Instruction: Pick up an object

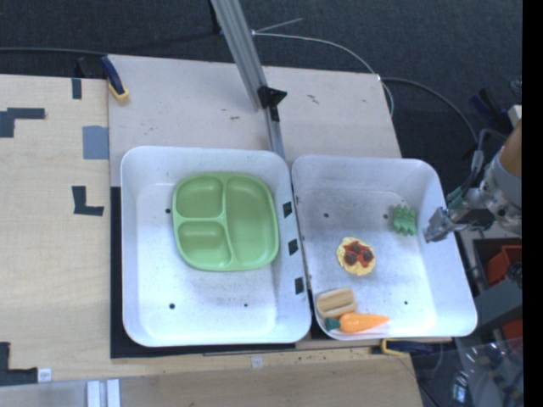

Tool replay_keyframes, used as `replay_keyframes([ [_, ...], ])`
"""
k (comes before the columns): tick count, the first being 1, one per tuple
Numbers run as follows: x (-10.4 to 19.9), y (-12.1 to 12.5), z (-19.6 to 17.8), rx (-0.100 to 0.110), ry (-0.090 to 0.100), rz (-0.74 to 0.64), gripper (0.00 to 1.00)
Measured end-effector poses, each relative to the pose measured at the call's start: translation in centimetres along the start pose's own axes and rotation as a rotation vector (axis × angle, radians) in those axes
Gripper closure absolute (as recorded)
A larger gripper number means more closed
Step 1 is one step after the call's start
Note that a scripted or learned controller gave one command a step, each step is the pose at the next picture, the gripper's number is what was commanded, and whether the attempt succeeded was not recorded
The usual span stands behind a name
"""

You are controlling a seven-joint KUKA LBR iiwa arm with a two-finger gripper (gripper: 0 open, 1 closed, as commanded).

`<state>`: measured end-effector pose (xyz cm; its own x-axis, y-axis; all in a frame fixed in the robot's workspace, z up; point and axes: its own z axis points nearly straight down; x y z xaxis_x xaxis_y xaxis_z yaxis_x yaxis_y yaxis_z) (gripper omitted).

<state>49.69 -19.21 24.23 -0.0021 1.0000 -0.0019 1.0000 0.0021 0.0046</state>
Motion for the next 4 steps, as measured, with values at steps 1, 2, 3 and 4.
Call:
replay_keyframes([
  [1, 6.3, 1.6, 0.3, 0.005, 0.004, -0.006, 1.0],
  [2, 10.9, 3.1, 0.0, 0.006, 0.004, -0.005, 1.0],
  [3, 16.9, 4.4, -0.3, 0.006, 0.004, -0.006, 1.0],
  [4, 22.7, 5.1, -0.8, 0.006, 0.004, -0.006, 1.0],
])
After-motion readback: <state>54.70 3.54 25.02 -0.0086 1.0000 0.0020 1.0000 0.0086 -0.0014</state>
